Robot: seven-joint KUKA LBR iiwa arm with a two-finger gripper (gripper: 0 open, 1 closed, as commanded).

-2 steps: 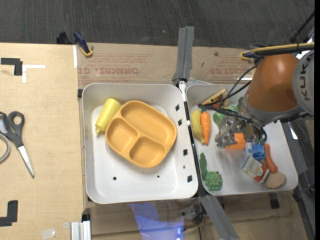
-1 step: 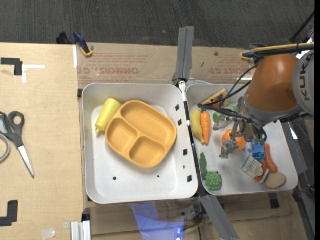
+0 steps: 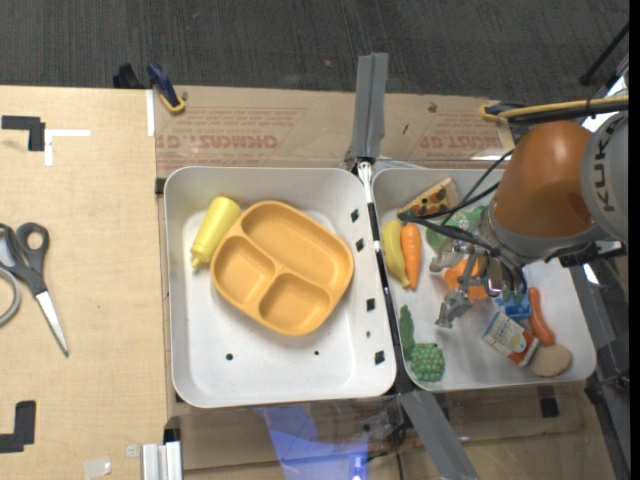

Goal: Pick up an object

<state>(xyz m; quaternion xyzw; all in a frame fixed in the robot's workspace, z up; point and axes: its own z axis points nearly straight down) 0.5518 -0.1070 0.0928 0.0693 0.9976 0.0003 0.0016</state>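
My gripper [image 3: 462, 293] hangs low over the middle of the right bin [image 3: 570, 368], below the arm's orange band [image 3: 540, 183]. Toy food lies around it. A carrot [image 3: 411, 254] and a banana [image 3: 393, 251] lie by the bin's left wall. A pizza slice [image 3: 433, 199] rests at the back. A broccoli [image 3: 427, 361] lies at the front left, with a green pod [image 3: 406, 324] just behind it. A small carton [image 3: 504, 334], a red sausage [image 3: 540, 315] and a tan bun [image 3: 549, 360] lie to the gripper's right. Something orange [image 3: 468, 267] sits right under the wrist, partly hidden.
The left bin [image 3: 200, 368] holds an orange divided plate [image 3: 282, 265] and a yellow bottle [image 3: 213, 230] at its back left. Scissors [image 3: 35, 278] lie on the bench at the far left. A grey divider bar [image 3: 369, 108] runs behind the bins.
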